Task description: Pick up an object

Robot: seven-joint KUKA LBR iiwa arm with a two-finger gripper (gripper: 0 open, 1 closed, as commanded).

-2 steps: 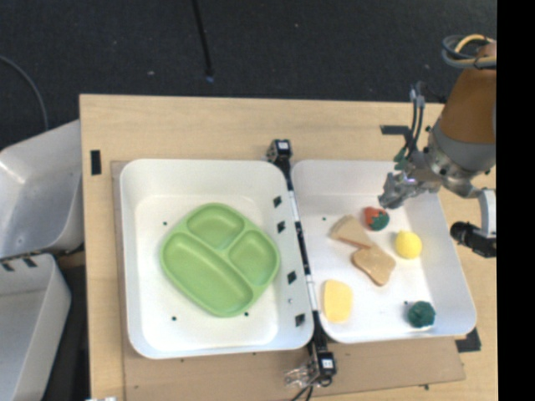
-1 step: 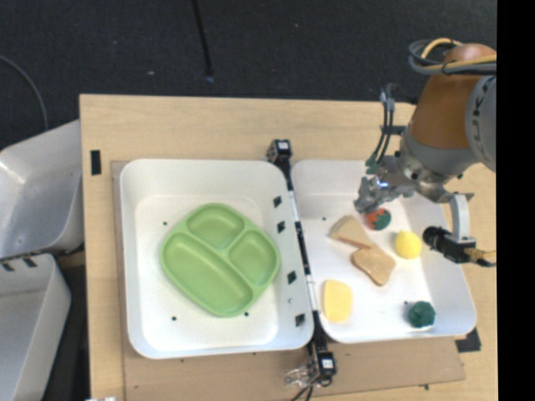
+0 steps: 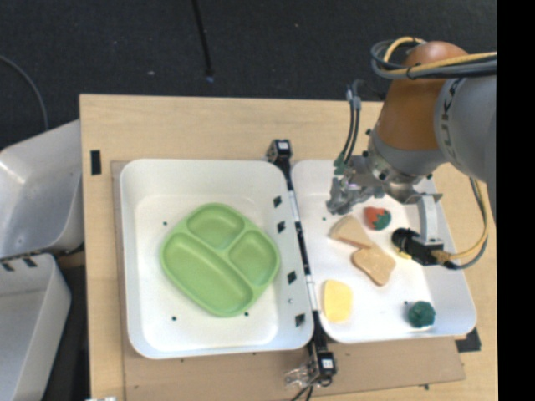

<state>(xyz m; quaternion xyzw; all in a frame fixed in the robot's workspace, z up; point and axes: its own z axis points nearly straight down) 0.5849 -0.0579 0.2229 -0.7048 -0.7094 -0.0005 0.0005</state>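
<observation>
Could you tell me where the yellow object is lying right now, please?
The yellow object lies in the right bin, near its front-left corner, just below the toast-like piece and left of the dark green ball.

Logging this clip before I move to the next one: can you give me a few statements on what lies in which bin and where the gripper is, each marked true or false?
1. The green divided plate lies in the left bin. True.
2. The yellow piece lies on the green plate. False: it lies in the right bin, near its left wall.
3. The gripper is over the right bin's far end. True.
4. The dark green ball sits in the left bin. False: it sits in the right bin's near corner.
5. Two bread-like pieces lie in the right bin. True.
</observation>
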